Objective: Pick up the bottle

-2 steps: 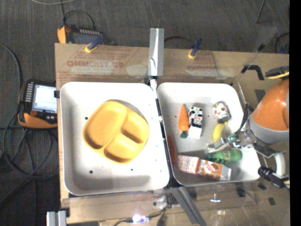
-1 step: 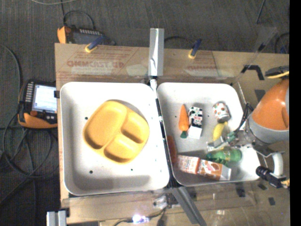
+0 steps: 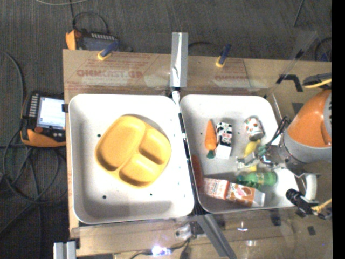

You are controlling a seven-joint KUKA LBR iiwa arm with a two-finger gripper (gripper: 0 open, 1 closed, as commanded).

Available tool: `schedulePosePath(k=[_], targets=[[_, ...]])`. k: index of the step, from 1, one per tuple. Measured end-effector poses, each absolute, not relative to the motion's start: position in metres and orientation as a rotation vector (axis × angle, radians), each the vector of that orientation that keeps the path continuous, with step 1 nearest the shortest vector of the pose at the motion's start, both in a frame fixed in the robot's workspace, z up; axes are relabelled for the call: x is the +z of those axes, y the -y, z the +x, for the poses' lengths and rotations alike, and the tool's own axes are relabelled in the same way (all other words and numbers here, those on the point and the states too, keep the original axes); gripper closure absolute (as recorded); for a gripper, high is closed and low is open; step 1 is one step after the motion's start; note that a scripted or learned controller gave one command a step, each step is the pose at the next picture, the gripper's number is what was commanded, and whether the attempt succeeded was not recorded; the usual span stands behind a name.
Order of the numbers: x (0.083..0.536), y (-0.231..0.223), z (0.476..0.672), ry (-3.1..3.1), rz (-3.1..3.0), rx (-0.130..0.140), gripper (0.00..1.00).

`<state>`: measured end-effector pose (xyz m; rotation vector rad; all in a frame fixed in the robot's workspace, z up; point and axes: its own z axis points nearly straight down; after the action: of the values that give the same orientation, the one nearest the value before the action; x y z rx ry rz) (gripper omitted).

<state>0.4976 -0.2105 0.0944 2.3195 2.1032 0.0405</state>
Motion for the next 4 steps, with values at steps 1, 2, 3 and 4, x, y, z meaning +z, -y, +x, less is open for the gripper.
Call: schedulePosePath(k=[1, 2, 3, 4], targets=[[0.090, 0.128, 0.553, -1.898, 2.487, 0.012, 0.00], [0.139, 0.174, 0.536, -2.048, 2.381, -0.007, 0.00], [0.095, 0.206, 0.514, -2.022, 2.402, 0.012, 0.00], [0.103, 0.206, 0.514, -2.023, 2.400, 0.008, 1.00]])
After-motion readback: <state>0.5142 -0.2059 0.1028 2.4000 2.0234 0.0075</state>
